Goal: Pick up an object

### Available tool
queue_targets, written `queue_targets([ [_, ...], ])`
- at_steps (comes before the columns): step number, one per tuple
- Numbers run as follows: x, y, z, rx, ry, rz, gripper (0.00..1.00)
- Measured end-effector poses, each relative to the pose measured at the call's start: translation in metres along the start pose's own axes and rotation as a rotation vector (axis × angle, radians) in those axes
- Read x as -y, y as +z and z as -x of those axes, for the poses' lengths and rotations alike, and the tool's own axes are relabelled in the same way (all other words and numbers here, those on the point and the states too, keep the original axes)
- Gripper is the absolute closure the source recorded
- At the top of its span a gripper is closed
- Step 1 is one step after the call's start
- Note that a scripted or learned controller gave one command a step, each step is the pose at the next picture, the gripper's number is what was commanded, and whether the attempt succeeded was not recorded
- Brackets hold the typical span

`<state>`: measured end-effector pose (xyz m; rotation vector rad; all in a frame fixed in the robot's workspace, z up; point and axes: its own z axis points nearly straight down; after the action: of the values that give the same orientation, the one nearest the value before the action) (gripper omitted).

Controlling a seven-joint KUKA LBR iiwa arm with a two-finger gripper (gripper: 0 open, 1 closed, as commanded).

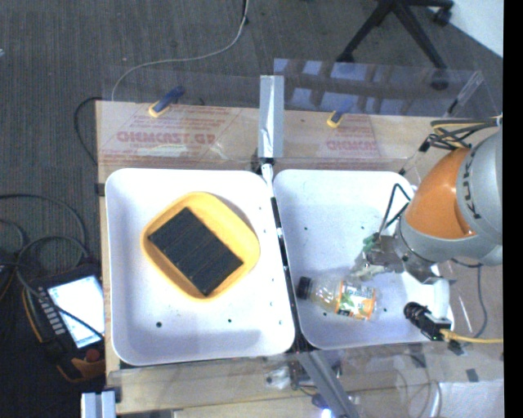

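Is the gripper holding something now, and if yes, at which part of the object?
It cannot be told. The gripper is just above the lying bottle in the right bin.

Dark carpet around a pale desk

The carpet [98,49] is crossed by a thin cable [204,51]; black chair legs [400,24] are seen at top right; a lit tablet [75,306] lies at left.

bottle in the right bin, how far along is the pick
Done: the gripper is down in the right bin, right above the bottle. In hand: nothing that can be confirmed; the bottle lies on its side on the bin floor. Left: gripping and lifting it. The yellow dish with the dark pad sits in the left bin.
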<state>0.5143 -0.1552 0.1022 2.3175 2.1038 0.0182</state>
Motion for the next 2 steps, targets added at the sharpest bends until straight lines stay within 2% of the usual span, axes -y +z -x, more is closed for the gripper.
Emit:
queue_targets([
  [1, 0.000, 0.000, 0.000, 0.000, 0.000, 0.000, 0.00],
  [2, 0.026, 0.009, -0.014, 0.010, -0.069, 0.008, 0.00],
])
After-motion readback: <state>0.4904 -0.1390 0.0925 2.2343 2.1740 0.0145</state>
